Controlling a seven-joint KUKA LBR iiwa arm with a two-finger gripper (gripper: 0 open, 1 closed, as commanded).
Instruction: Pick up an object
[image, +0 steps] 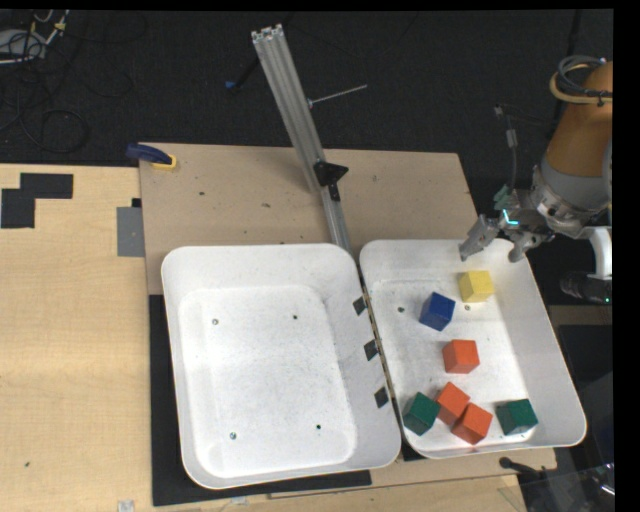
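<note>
The right bin (555, 345) holds several blocks: a yellow one (476, 285) near its far edge, a blue one (436, 310), an orange-red one (461, 355), and two more orange-red ones (462, 411) between two green blocks (421, 412) (517, 416) at the near edge. My gripper (497, 241) hangs over the bin's far right corner, just above and behind the yellow block, fingers spread apart with nothing between them. The arm's orange band (580, 140) rises at the right.
The left bin (190, 290) sits beside the right one, black clips (371, 348) along their shared edge. A slanted aluminium rail (300, 125) stands behind the bins. A blue-and-yellow clamp (152, 155) lies at the bench's far left corner.
</note>
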